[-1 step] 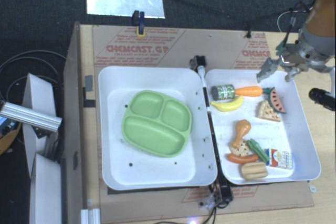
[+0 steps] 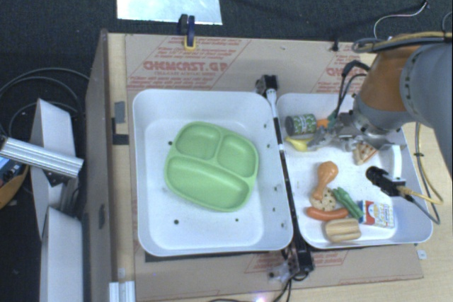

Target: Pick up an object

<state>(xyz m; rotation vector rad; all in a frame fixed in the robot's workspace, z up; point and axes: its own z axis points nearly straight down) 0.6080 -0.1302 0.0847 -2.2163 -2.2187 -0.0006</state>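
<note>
My gripper (image 2: 323,137) hangs low over the back of the right bin (image 2: 419,224), reaching in from the right. It sits just right of a green-labelled can (image 2: 303,124) lying on its side and a yellow banana (image 2: 297,144), close to both. I see nothing held in it. A pizza slice (image 2: 364,151) lies under the wrist. Nearer the front are a chicken drumstick (image 2: 325,175), a cracker (image 2: 323,202), a red sausage (image 2: 327,213), a green bean pod (image 2: 348,199), a bread roll (image 2: 341,229) and a small carton (image 2: 376,213).
The left bin (image 2: 152,152) holds a green divided plate (image 2: 211,165) near its middle. A ridge (image 2: 282,159) where the two bin walls meet runs between the bins. Cardboard lines the bench around them.
</note>
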